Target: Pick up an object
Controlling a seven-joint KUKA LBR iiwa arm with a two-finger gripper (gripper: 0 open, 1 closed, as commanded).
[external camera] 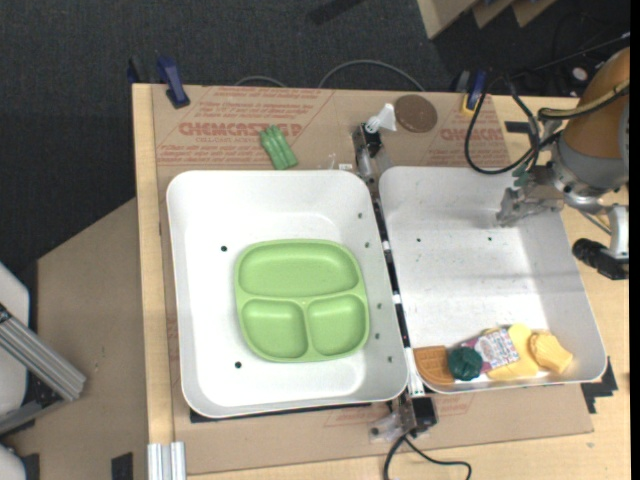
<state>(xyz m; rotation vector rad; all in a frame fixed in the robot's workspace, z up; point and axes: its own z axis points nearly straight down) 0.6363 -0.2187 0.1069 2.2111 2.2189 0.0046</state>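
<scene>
I am early in the approach: my pincer (512, 208) hangs over the right bin's (450, 268) far end, its state I cannot tell, well apart from the toys (495, 353) at the near wall.
</scene>
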